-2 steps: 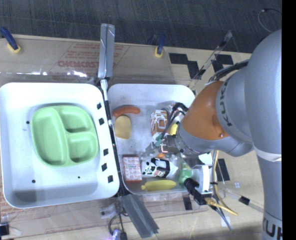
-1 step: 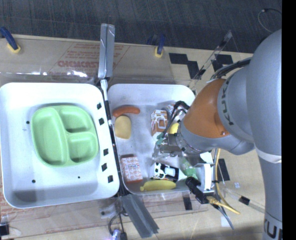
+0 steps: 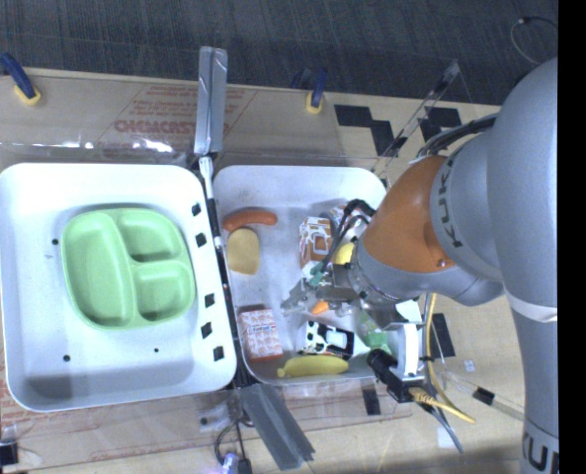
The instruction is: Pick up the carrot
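A small orange tip [image 3: 319, 307], likely the carrot, pokes out from under the wrist in the middle of the right bin [image 3: 273, 181]. A green bit [image 3: 376, 341] shows on the arm's other side; whether it belongs to the carrot I cannot tell. My gripper [image 3: 322, 286] is low over the bin's middle, right above that orange tip, with the orange-banded wrist [image 3: 406, 230] covering most of it. A longer red-orange sausage-shaped piece [image 3: 250, 219] lies at the bin's back left, apart from the gripper.
The right bin also holds a pale yellow lump [image 3: 243, 252], a brown-and-white piece [image 3: 315, 235], a reddish packet [image 3: 261, 332], a black-and-white item [image 3: 330, 340] and a banana [image 3: 314, 365]. A green divided plate [image 3: 129, 265] lies in the left bin [image 3: 21, 205].
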Motion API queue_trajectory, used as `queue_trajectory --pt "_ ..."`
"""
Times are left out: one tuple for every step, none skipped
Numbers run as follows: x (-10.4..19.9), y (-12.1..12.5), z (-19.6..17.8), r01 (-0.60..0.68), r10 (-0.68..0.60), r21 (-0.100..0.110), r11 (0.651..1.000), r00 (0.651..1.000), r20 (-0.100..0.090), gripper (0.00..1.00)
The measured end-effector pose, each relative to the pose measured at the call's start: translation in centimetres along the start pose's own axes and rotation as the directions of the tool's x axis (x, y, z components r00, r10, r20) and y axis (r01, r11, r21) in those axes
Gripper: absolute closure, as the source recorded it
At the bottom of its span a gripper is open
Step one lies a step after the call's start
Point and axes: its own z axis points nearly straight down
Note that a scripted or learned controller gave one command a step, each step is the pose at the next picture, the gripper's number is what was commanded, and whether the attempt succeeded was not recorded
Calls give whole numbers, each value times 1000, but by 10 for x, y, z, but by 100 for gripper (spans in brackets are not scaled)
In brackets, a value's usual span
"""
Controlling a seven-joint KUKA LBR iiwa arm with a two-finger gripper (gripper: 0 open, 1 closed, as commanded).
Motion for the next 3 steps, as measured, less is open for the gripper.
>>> queue_trajectory --pt "-71 17 41 42 -42 -7 999 999 -6 0" --pt "-71 15 32 46 -46 -1 999 999 -6 100" --pt "-70 16 32 48 -48 -1 999 999 -7 0"
